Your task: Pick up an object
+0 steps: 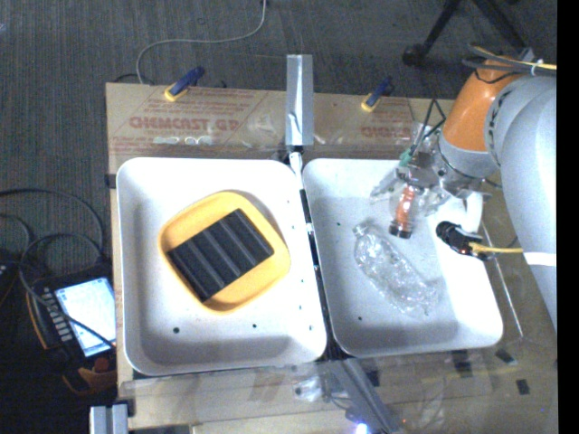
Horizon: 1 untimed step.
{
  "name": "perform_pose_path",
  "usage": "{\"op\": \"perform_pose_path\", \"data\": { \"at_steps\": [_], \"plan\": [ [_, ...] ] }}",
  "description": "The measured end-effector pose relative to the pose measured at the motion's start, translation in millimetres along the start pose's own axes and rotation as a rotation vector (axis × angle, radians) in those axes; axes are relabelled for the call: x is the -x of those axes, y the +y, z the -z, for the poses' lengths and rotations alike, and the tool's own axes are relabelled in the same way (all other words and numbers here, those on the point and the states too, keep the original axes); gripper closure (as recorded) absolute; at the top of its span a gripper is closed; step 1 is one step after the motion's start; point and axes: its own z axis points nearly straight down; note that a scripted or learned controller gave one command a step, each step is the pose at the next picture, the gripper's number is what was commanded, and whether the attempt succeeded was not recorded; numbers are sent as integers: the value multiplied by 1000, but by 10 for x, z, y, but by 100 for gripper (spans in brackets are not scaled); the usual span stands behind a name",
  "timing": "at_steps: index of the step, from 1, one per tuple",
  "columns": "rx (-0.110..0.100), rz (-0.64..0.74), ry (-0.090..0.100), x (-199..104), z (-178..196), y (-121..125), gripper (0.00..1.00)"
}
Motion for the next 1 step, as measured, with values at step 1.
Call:
{"op": "perform_pose_path", "data": {
  "at_steps": [1],
  "plan": [
    [-22,224,-1,167,14,148,0]
  ]
}}
